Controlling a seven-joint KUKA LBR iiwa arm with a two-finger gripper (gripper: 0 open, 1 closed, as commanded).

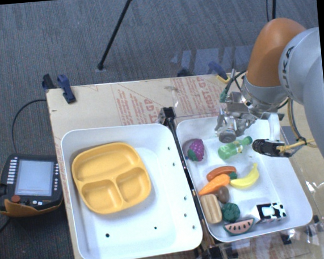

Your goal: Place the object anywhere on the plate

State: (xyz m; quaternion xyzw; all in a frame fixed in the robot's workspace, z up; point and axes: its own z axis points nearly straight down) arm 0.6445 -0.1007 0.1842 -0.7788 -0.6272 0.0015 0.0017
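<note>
Two-finger gripper (228,130) hovers over right white bin (290,190), just above green plastic bottle (234,147); finger state indeterminable. Yellow three-compartment plate (110,177) in left bin.

The arm (307,66) was smooth pale grey with a rounded orange band (270,44) above the wrist. Thin black and yellow cables (294,136) looped beside it. The gripper (229,130) was bare grey metal, blocky, with small dark fittings.

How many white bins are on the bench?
2. The left bin holds the yellow plate. The right bin holds the toy foods, and the gripper hangs over its far end.
</note>
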